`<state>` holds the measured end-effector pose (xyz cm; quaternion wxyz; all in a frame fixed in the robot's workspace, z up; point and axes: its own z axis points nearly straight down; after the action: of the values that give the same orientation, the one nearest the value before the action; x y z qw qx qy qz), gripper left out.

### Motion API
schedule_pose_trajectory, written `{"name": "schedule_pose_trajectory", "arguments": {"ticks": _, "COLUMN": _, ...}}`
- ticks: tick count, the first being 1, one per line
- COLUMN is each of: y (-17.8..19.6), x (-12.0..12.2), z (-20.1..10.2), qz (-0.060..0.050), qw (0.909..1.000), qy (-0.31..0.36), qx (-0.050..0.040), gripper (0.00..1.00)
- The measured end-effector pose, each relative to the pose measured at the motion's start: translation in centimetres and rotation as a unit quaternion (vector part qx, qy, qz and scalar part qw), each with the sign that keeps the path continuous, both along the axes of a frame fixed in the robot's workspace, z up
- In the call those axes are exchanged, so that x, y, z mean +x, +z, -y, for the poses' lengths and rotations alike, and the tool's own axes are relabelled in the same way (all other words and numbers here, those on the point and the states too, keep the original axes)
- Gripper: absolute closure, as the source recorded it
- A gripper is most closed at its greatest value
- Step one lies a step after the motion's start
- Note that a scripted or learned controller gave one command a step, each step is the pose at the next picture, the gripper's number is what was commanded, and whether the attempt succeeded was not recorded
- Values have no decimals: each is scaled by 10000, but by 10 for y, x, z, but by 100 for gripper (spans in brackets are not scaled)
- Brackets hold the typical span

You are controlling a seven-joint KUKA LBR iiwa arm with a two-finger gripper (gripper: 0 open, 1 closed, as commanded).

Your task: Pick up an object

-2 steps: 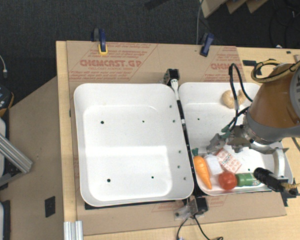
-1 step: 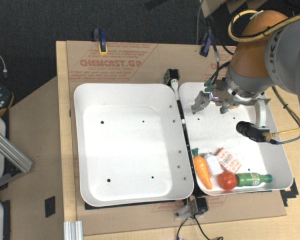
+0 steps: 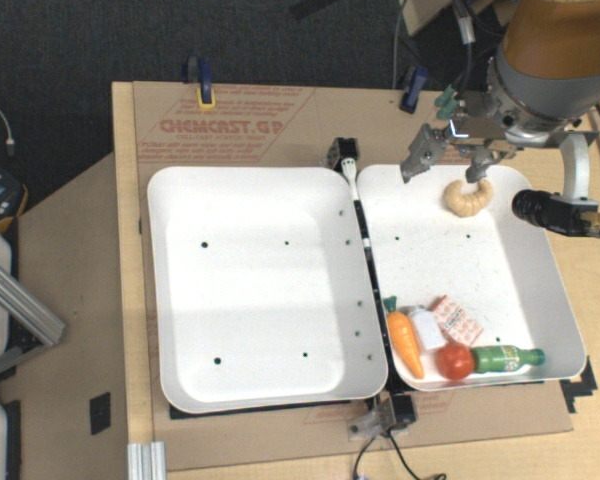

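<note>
On brown cardboard bench, two white bins — dark carpet behind

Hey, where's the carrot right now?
The carrot lies in the right bin, at its near-left corner by the divider, with the tomato and green bottle just to its right.

Two blue clamps pin brown cardboard to the bench's far edge.
</note>
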<state>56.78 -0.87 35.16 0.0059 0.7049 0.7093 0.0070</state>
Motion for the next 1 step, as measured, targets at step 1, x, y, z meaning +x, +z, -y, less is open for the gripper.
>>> {"name": "schedule_pose_trajectory", "arguments": {"ticks": 1, "y": -111, "x": -63, "z": -26, "qz": -165, "qw": 9999, "qy": -30, "qx": 1, "gripper": 0}}
